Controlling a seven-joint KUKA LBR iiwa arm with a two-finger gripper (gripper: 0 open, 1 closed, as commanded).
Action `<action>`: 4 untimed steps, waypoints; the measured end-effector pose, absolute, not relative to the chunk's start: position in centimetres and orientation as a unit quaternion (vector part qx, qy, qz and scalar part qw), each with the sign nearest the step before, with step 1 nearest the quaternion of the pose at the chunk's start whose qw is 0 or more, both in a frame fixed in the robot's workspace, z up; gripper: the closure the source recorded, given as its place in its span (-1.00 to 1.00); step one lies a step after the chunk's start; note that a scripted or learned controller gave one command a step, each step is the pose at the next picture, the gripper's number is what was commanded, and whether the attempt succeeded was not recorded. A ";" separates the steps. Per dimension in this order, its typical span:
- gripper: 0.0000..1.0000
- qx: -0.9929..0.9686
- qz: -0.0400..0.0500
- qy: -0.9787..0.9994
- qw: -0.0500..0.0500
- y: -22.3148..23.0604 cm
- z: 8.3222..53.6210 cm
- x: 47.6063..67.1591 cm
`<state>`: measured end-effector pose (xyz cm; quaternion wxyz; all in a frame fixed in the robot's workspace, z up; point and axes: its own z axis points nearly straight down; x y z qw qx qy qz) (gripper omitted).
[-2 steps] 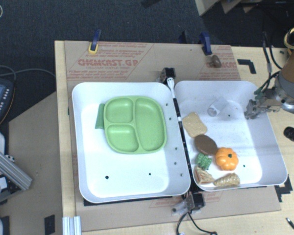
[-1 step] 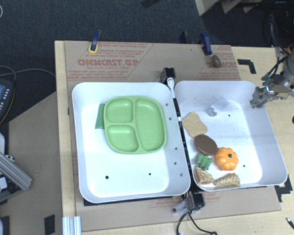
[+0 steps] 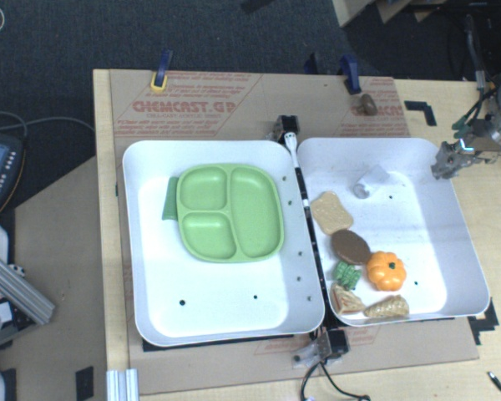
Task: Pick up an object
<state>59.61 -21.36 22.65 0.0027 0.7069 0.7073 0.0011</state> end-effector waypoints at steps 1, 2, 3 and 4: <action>1.00 0.705 0.000 0.709 -0.001 -16.6 23.5 58.8; 1.00 0.706 -0.001 0.708 -0.002 -11.9 22.2 57.8; 1.00 0.705 0.000 0.709 -0.002 -5.9 22.2 57.0; 1.00 0.706 0.000 0.708 -0.002 -3.3 23.3 55.7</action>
